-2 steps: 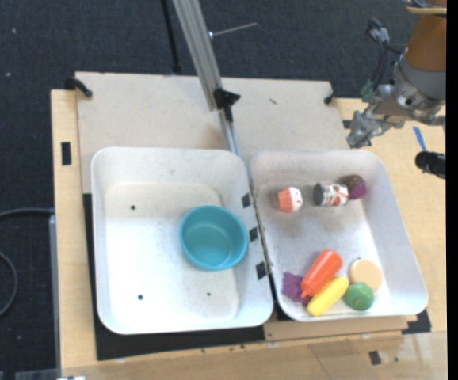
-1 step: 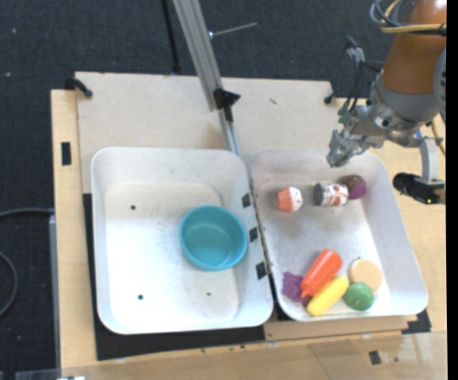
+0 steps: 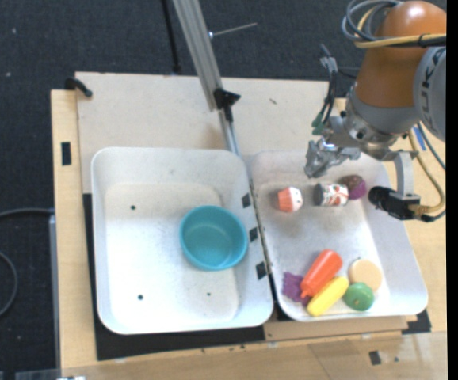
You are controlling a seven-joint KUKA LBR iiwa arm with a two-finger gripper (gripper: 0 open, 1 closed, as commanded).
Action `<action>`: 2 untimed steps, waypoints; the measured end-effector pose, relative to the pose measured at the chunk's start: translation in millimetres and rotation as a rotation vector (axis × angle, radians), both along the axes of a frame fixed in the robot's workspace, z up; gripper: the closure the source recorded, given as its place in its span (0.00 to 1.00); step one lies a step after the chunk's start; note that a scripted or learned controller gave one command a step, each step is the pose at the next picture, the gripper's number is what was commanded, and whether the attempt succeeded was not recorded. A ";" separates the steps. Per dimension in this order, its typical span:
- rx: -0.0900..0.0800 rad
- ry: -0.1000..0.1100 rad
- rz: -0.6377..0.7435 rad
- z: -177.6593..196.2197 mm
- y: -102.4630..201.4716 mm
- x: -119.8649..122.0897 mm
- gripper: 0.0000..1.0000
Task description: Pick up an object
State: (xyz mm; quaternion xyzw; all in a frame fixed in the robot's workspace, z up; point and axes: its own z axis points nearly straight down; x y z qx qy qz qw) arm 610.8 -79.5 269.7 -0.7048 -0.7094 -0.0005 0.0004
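Observation:
My gripper (image 3: 321, 165) hangs over the back of the right bin (image 3: 387, 244), its fingers pointing down above the bin's far edge, with nothing seen between them. Just below it lie an orange and white toy (image 3: 290, 199), a small white and red can (image 3: 333, 195) and a purple piece (image 3: 356, 186). Near the front of that bin sit an orange carrot (image 3: 322, 269), a yellow toy (image 3: 328, 296), a green ball (image 3: 359, 296), a tan round piece (image 3: 365, 273) and a purple scrap (image 3: 294, 286).
The left bin (image 3: 126, 212) holds a blue bowl (image 3: 212, 237). A metal pole (image 3: 201, 50) slants up from between the bins at the back. Black cables and a connector (image 3: 395, 202) hang by the right bin's edge.

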 end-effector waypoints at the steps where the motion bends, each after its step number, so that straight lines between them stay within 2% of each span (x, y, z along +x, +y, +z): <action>1: 0.000 -0.001 -0.001 -3.8 56.1 -20.2 1.00; 2: -0.001 0.001 -0.002 -16.4 90.4 -44.2 1.00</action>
